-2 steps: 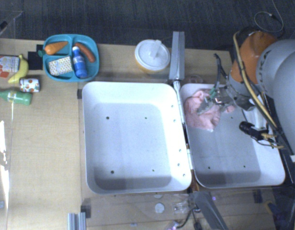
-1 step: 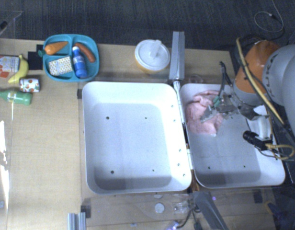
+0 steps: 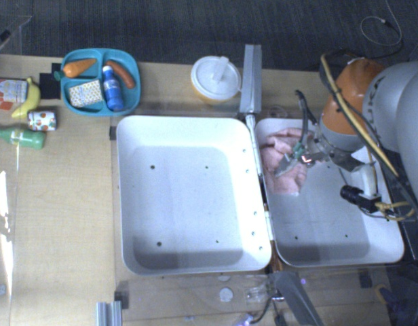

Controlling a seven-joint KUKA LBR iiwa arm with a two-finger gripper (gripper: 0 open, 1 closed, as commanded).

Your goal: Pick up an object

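A grey robot arm with an orange band reaches in from the right of the frame over the right-hand shallow white bin [image 3: 345, 240]. Its end effector [image 3: 290, 160] sits low in that bin's upper left corner, directly over a crumpled pale pink soft object [image 3: 280, 151] lying against the bin's left wall. The dark fingers look slightly spread, their tips on or just above the pink object; whether they pinch it cannot be told.

The step in hand appears to be the descent or grasp itself. The next move likely calls for closing firmly on a fold, then lifting straight up.

The larger left-hand white bin [image 3: 188, 192] lies beside it on the wooden worktop [image 3: 53, 216].
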